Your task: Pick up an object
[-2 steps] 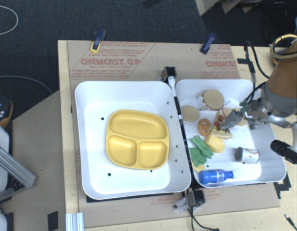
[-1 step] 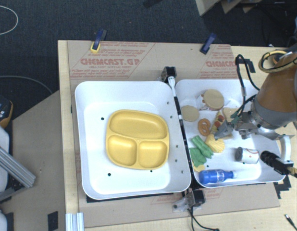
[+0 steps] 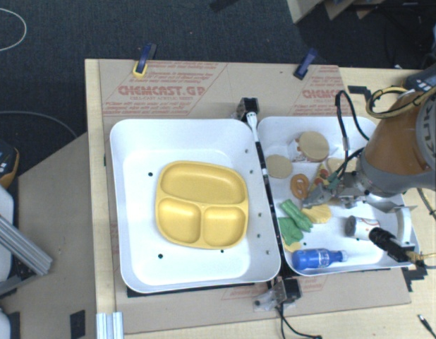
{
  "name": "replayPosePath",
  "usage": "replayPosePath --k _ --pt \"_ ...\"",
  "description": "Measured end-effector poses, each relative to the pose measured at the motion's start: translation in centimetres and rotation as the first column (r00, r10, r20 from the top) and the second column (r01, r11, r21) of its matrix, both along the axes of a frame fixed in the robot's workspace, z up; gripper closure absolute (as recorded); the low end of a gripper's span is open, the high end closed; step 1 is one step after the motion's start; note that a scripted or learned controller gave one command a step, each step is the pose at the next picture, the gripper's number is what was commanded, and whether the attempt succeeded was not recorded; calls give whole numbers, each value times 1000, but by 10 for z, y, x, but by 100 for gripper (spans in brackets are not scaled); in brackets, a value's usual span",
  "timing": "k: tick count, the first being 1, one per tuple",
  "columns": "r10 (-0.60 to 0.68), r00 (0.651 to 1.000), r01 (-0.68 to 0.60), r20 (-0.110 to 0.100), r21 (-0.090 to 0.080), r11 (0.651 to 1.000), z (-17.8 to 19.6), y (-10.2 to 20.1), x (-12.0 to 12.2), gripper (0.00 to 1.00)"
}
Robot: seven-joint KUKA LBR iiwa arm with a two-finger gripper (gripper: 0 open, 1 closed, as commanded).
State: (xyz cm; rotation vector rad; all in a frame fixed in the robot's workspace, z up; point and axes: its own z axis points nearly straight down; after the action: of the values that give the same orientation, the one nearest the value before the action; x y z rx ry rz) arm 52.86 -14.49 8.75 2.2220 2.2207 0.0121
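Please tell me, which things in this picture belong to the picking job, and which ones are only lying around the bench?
Belonging to the job:
gripper, down in the right bin
round tan pieces
green piece
blue bottle

Only lying about:
left bin
yellow divided tray in it
clamps at the board's far edge
cables

Gripper (image 3: pixel 329 191) sits in right shallow white bin (image 3: pixel 274 129); round tan discs (image 3: pixel 313 145) behind it, green soft pieces (image 3: pixel 294 221) front-left, blue plastic bottle (image 3: pixel 318 258) in front; yellow 3-compartment plastic tray (image 3: pixel 202 204) well left, in left white bin (image 3: pixel 126 210)
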Motion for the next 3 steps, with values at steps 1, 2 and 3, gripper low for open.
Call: replayPosePath --k 1,2,3 --pt "0 1000 0 8 -4 1000 14 -1 2 100" --pt "1 1000 -1 1 -8 1000 65 -6 12 100" --pt "2 1000 -2 2 -8 1000 114 3 11 100"
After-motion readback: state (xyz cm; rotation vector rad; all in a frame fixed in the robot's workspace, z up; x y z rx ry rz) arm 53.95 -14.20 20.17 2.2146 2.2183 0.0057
